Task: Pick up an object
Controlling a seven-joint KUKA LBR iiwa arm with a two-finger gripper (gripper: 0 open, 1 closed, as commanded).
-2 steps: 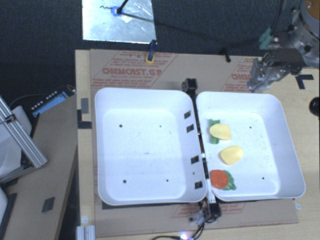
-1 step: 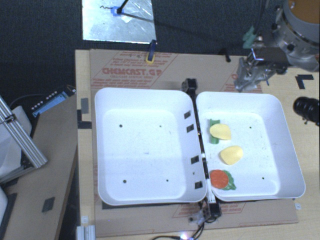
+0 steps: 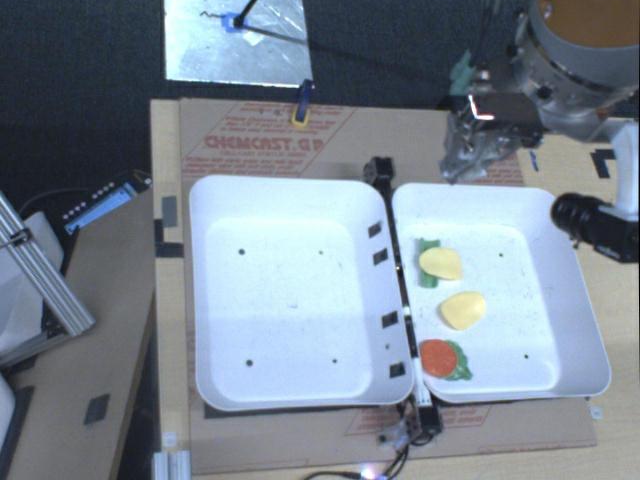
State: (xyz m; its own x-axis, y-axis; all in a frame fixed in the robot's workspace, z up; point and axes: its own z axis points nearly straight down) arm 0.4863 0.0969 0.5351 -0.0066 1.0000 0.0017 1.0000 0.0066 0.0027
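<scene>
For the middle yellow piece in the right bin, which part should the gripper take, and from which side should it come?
Take the yellow piece across its narrower width, coming straight down from above. It lies flat on the floor of the right bin, apart from its neighbours, so the fingers probably have room on both sides.

the scene is evenly and fairly brightly lit from above. the two white bins (image 3: 290, 298) come close to overexposed, their inner surfaces pale with little texture. a metal sheet (image 3: 238, 26) at the top throws patchy glare. shadows are soft and faint, darkest along the bins' lower rims. the whole picture is slightly soft and grainy, and the arm (image 3: 580, 38) at upper right looks blurred.
</scene>
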